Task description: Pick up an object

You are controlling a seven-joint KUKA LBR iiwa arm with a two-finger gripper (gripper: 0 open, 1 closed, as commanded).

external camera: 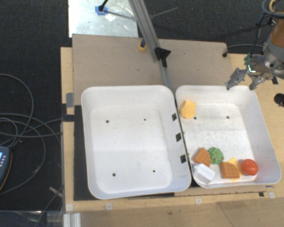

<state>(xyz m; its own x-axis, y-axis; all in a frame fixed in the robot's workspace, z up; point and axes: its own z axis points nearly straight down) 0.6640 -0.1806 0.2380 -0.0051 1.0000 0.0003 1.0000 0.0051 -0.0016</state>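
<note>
yellow block point(188, 109): likeliest pick, upper left of the right bin, alone, well apart from everything else; looks like a light, stiff foam or plastic wedge; take it across its two flat sides, room all round for the fingers.
left bin point(92, 100): centre-left of frame, white, shallow.
right bin point(265, 141): centre-right, holds all the objects.
white piece point(204, 173): bottom left corner of the right bin, against the wall; hard to reach, probably smooth and slippery.
orange waffle piece point(202, 156): lower part, touching the green lump; flat, thin, stiff, awkward to pinch.
green lump point(216, 154): knobbly, looks light, crowded on both sides.
second orange piece point(230, 170): lower right, flat, a yellow bit just behind it.
red ball point(249, 167): lower right corner; round, smooth, likely to roll or slip out.
gripper point(243, 81): upper right of frame, over the far rim of the right bin, fingers spread apart, nothing between them, well apart from every object.
</note>
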